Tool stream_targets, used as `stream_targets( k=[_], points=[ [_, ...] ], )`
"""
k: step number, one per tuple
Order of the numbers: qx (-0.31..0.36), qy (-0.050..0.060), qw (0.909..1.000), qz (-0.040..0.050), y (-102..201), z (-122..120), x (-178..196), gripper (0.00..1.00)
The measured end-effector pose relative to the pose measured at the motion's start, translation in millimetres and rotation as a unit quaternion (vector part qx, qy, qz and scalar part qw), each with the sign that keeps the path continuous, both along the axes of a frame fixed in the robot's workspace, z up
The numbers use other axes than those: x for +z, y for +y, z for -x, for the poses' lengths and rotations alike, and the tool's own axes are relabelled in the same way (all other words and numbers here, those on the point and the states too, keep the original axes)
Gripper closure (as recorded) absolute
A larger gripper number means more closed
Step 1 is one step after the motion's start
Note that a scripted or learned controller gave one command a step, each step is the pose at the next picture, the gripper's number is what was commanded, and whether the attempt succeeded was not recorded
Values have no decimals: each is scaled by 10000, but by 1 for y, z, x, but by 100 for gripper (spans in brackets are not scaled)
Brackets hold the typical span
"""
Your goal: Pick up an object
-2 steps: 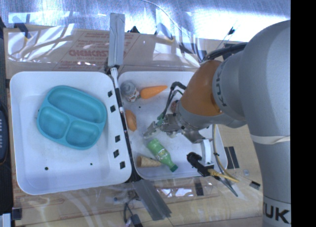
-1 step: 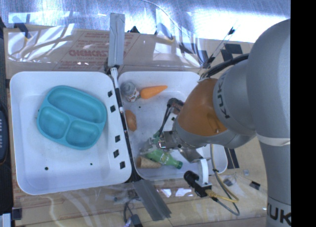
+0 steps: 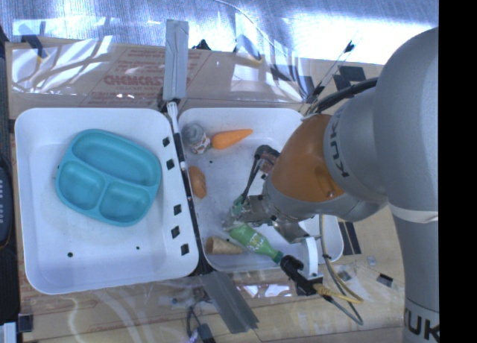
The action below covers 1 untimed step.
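1. The green bottle point(image 3: 254, 240) lies on its side low in the right bin point(image 3: 223, 118), lower centre of the frame, slanting down toward the right with its dark cap end near the bin's bottom rim. It is the thing closest under the gripper point(image 3: 242, 207), so I judge it the likely pick.
2. Handling, as a judgement: it looks like a small, light, rigid plastic toy with a smooth round body, so it may roll or slip. A hold across the middle of the body, square to its long axis, seems safest.
3. The gripper hangs just above the bottle's upper-left end; whether it is spread or closed I cannot tell, and nothing is visibly held.
4. A tan cone-like piece point(image 3: 220, 245) lies just left of the bottle, almost touching it, and could be nudged.
5. Further up the bin sit a brown rounded piece point(image 3: 197, 182) by the left wall, and an orange carrot point(image 3: 232, 138) beside a small grey object point(image 3: 195, 137) near the top.
6. Room: the bottle is close to the bottom rim, and the arm's bulk crowds the right; the bin's middle is open, so straight up is the freest path.
7. The left bin point(image 3: 37, 207) holds a blue divided plate point(image 3: 109, 177), well apart.
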<state>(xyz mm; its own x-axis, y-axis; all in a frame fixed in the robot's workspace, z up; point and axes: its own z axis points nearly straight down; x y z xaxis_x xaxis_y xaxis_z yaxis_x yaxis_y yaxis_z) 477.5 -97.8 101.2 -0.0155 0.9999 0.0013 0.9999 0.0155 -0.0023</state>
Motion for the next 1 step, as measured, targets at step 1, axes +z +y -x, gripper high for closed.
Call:
stream_targets(
  k=[1],
  points=[
    [-32,-32,10000,3,18,-56,120,100]
  ],
)
